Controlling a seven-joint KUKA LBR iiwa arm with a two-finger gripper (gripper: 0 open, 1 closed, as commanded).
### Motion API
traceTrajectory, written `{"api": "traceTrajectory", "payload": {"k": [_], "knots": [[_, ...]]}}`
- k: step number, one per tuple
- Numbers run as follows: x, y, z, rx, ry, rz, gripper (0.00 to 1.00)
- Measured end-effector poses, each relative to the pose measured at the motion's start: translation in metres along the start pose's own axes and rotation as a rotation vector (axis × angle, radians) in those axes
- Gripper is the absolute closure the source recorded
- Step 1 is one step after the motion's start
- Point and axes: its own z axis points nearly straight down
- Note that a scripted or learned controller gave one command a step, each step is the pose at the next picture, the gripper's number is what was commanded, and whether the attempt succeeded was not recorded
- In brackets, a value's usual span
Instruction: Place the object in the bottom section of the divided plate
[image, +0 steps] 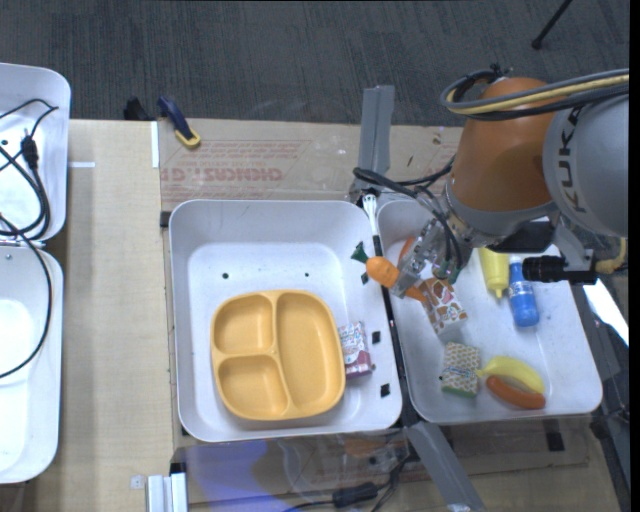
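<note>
A yellow divided plate (277, 352) lies in the left bin (190, 300), with two small sections on its left and one long section on its right. All three sections are bare. My gripper (418, 275) hangs over the left end of the right bin (570, 390), below the orange wrist band. Just to its left a toy carrot (380, 270) with a green top rests on the rim between the bins. A red-and-white snack packet (443, 303) lies right below the gripper. The wrist hides the gripper's tips.
A small silver packet (355, 349) lies against the plate's right edge. The right bin also holds a yellow bottle (493, 272), a blue bottle (524, 304), a speckled sponge (460, 368), a banana (516, 373) and a sausage (516, 397).
</note>
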Motion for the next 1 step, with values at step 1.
{"api": "traceTrajectory", "payload": {"k": [1], "knots": [[0.0795,0.0155,-0.0483,-0.001,-0.001,-0.122,1.00]]}}
